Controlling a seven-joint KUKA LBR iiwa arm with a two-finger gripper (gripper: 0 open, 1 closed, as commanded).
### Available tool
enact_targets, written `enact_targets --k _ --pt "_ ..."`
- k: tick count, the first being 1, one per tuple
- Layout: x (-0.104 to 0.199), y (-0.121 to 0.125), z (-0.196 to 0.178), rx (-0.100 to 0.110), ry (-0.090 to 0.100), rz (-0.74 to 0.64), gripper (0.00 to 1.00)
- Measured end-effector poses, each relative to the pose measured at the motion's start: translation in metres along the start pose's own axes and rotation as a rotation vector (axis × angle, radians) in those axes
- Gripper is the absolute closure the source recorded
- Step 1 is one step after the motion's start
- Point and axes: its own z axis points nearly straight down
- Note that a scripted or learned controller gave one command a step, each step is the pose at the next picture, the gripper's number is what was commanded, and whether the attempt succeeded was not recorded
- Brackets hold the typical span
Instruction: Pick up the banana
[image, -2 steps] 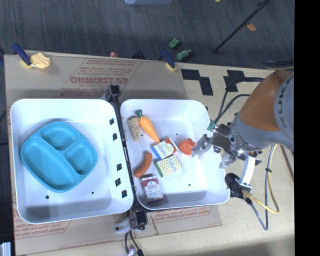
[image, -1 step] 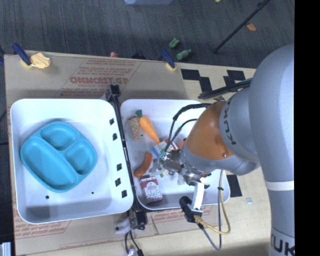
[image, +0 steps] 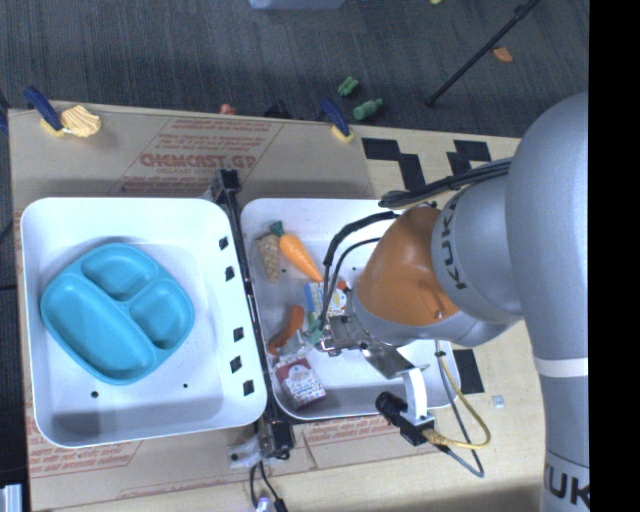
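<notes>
From the overhead camera view, the grey arm is seen lowered into the right bin (image: 262, 222), its gripper (image: 322, 335) set down among a carrot (image: 299, 256), a sausage (image: 287, 328) and a packet (image: 299, 382). Its opening cannot be told, and no banana can be made out; a blue tray (image: 116, 310) lies in the left bin (image: 40, 222).

blue tray (image: 115, 312) (left bin (image: 40, 230)), carrot (image: 299, 256) right

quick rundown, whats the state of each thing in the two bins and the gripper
blue divided plate: flat in the left bin, compartments bare
carrot: lying in the right bin, untouched
corn cob: lying beside the carrot
sausage: lying loose near the gripper
small packet: flat at the bin's near edge
gripper: down inside the right bin
</notes>
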Motion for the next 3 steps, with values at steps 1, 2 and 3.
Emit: enact_targets --k 1,2,3 --pt "-0.012 0.063 0.005 0.014 0.006 -0.16 0.0" --pt "-0.005 -0.005 0.004 0.015 0.01 -0.49 0.0" --pt "0.063 0.058 -0.096 0.011 0.007 -0.49 0.0"
